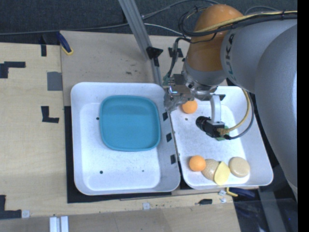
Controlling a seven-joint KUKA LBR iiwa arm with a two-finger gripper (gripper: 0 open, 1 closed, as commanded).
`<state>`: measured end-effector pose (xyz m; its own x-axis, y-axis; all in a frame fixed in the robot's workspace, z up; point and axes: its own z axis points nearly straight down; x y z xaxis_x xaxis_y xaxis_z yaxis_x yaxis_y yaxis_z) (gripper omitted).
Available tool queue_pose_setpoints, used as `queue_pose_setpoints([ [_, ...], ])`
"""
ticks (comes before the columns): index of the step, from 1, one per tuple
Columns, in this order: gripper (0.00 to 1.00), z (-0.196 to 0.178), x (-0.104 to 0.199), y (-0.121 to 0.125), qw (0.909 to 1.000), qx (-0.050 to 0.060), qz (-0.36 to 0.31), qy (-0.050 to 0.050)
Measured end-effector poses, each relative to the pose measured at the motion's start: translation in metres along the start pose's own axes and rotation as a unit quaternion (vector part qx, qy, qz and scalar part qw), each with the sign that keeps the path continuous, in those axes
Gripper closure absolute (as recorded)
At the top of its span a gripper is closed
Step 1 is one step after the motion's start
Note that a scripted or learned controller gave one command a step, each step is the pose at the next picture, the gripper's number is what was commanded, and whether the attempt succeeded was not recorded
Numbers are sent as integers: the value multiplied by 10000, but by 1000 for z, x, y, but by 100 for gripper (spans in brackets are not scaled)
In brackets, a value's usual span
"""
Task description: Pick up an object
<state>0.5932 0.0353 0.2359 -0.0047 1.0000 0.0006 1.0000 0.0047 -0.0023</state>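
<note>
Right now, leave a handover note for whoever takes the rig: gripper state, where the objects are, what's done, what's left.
Gripper: low over the far left corner of the right bin, beside an orange ball; whether it grips anything can't be made out.
Right bin: that ball at the far end; a second orange ball, a tan piece, a yellow piece and a beige round piece clustered at the near edge.
Left bin: a blue plate.
Done: arm is down by the far ball.
Left: confirm a grasp and lift an object.
</note>
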Motion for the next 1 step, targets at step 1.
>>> queue_pose_setpoints([
  [1,100,-1,45,8,10000,-8,2,0],
])
